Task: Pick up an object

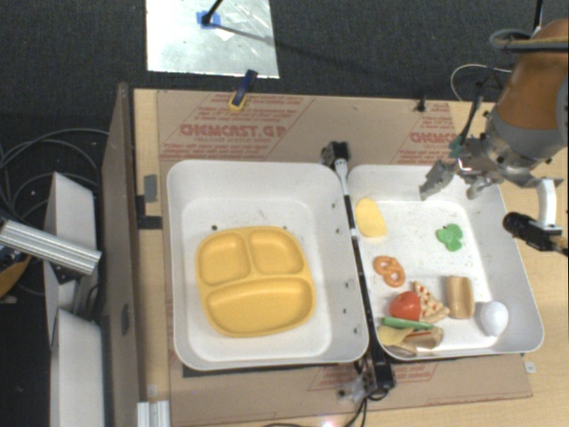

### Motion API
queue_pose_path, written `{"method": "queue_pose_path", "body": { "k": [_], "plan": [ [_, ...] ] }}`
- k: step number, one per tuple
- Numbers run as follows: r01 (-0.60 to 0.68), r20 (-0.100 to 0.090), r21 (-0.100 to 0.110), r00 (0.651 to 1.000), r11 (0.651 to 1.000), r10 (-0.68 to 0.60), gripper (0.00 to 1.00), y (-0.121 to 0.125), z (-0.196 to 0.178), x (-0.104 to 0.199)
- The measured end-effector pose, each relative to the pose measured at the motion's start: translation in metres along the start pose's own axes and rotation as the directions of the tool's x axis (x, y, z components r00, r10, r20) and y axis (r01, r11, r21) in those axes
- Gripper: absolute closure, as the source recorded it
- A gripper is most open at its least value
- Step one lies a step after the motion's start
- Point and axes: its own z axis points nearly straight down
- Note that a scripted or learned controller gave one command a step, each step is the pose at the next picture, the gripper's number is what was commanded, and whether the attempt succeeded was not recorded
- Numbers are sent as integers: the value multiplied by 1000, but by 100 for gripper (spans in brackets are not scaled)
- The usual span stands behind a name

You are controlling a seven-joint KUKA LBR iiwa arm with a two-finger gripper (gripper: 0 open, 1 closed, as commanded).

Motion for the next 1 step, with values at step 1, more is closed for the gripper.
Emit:
{"method": "queue_pose_path", "body": {
  "k": [1],
  "plan": [
    [-6, 0, 4, 1000, 1000, 6, 0, -19, 62, -53]
  ]
}}
